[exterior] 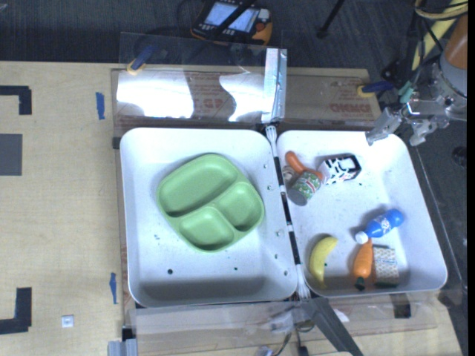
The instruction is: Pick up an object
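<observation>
The right bin (423, 199) holds several small objects. A banana (321, 258) lies near its front left, with an orange carrot (363, 259) and a small patterned box (385, 265) beside it. A blue bottle (384, 224) lies just behind those. Near the back left are a small can (306, 186), a short orange piece (295, 160) and a black-and-white item (343, 167). My gripper (395, 133) hangs over the bin's back right corner, open, with nothing between its fingers, well away from every object.
The left bin (141, 228) carries a green divided plate (211, 201). A ridge (282, 206) separates the two bins. A clear plastic wall (193, 87) stands behind the left bin. Cables and a stand crowd the far right.
</observation>
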You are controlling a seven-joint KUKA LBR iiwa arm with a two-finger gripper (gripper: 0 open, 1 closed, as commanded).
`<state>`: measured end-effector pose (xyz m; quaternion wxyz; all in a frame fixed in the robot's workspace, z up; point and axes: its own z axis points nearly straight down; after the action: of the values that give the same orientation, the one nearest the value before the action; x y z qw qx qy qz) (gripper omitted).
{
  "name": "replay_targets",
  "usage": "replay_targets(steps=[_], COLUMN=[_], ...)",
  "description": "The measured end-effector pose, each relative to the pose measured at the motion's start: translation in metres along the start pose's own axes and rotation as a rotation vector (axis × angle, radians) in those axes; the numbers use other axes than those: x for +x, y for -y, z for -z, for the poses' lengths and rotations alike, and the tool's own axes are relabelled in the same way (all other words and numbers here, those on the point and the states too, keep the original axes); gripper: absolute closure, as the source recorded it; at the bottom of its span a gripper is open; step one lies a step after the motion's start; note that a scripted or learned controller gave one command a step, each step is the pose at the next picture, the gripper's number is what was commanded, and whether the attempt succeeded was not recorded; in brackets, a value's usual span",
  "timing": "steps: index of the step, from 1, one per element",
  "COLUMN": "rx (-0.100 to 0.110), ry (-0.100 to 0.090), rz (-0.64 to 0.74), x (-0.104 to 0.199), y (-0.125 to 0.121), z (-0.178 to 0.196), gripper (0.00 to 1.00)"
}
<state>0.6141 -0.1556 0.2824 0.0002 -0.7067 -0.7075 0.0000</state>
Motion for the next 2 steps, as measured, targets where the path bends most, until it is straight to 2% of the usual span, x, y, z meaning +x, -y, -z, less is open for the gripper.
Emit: replay_targets(steps=[1,2], rx=[-0.001,0.0], ry=[0.001,0.0], rz=[0.002,-0.07], x=[-0.004,-0.04], y=[0.021,0.077], z=[-0.098,-0.18], gripper=[0.0,0.0])
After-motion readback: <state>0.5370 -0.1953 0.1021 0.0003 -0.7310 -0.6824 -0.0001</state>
